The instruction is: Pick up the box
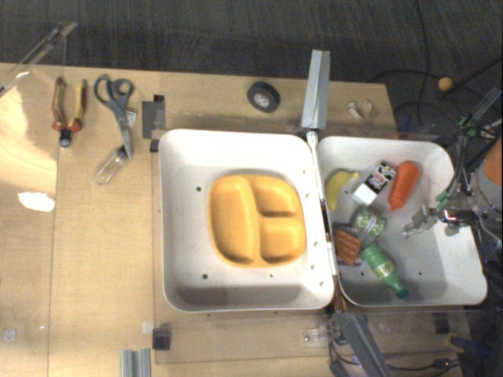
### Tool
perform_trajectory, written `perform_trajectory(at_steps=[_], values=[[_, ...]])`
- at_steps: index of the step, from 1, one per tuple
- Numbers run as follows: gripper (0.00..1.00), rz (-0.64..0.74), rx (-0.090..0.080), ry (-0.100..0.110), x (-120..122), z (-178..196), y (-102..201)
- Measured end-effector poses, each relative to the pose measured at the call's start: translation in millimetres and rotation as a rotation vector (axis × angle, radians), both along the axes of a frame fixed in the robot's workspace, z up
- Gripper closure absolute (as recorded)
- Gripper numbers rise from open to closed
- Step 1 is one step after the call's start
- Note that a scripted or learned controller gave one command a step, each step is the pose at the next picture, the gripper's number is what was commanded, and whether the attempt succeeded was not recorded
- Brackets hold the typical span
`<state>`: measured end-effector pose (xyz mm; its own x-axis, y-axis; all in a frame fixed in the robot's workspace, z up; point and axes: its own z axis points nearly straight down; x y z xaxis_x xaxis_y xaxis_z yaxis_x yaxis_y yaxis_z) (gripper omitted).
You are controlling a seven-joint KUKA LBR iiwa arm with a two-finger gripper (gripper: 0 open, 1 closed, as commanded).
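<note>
The gripper [416,221] hangs low over the right bin [464,289], near its right wall, reaching in from the arm [479,203] at the bench's right edge. Its metal fingers point left toward the heap of things. I cannot tell from here whether they are spread or pressed together; nothing shows between them, and they touch none of the objects.

Just left of the gripper and a little farther up the bin lies the carrot [402,184], tilted, its tip toward the back wall. Beside the carrot, on its left, sits the box [374,184], small, white with a dark printed end, lying at a slant in the back-left part of the right bin. A yellow piece [338,185] rests against the bin's left wall next to the box.

Below the box a can [368,224] lies near the middle, then a green bottle [383,269] slanting toward the front wall, with an orange-brown packet [347,244] at the left wall.

The left bin [189,210] holds a yellow tray [257,218] with three compartments. On the bench [78,273] behind lie scissors [118,108], pliers [66,108] and a roll of tape [263,96].
</note>
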<state>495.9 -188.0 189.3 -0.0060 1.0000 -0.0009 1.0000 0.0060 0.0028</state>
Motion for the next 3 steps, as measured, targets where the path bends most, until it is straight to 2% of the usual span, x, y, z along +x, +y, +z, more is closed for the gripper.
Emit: perform_trajectory(at_steps=[1,2,3], values=[[0.0,0.141,0.0,-0.002,108.8,-4.4,108.9],[0.0,0.265,-0.003,-0.02,59.5,-89.5,94.0],[0.0,0.214,-0.002,-0.007,122.6,-100.8,94.5]])
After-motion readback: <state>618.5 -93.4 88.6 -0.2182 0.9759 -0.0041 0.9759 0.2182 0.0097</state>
